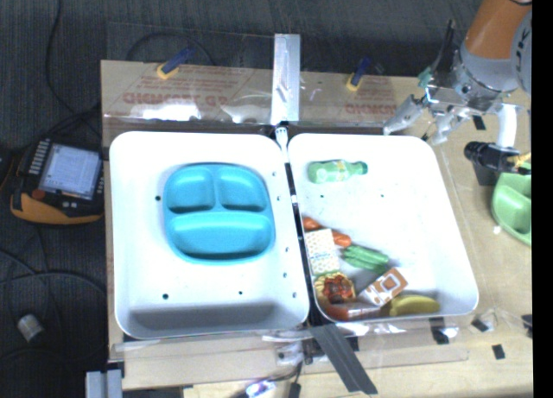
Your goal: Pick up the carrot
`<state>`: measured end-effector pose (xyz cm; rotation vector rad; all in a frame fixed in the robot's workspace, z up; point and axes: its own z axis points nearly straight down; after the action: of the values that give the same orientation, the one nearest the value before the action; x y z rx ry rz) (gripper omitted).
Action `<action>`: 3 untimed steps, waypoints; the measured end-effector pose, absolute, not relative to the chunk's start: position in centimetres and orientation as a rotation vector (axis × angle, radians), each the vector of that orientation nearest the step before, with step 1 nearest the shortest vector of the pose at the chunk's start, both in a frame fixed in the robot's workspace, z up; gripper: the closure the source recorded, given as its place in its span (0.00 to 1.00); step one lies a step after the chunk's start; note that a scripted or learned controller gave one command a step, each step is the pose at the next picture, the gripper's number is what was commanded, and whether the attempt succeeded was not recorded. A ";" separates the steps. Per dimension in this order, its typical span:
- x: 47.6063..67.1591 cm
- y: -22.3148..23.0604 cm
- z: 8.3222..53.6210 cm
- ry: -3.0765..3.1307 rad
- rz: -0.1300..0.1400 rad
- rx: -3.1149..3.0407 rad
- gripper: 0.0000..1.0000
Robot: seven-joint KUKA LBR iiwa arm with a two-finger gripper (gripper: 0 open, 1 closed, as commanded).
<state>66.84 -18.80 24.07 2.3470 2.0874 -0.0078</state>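
While the gripper [421, 118] hangs above the far right corner of the right bin [449, 215], outside its rim, nothing lies between its fingers, which stand spread apart. On that showing, the task is judged not yet begun: approach, descent, grasp and lift all remain. The carrot [340, 238], taken to be the small orange piece near the bin's dividing wall, lies well apart from the gripper, nearer the camera and to the left of it, partly tucked beside a patterned card [320, 250]; identification is tentative, since the piece is small. Count of contents: two bins, the left bin [138, 241] bearing one blue divided tray [218, 212]. In the right bin, one green bottle [335, 170] lies just left of and below the gripper, alone. Clustered farther off at the near edge with the carrot are one green vegetable [366, 257], one yellow banana [413, 305], one small carton [384, 286] and one reddish-brown item [335, 287], kind unclear. The crowding may hinder a clean grasp.
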 end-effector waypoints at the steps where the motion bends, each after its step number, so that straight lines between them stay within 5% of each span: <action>1: 62.5 -20.3 9.7 2.022 0.007 2.406 0.00; 2: 58.1 -21.2 23.1 1.920 -0.005 2.487 0.00; 3: 58.5 -20.7 9.7 1.931 0.013 2.484 0.00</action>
<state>58.50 -20.66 9.72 2.4845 1.9311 0.0134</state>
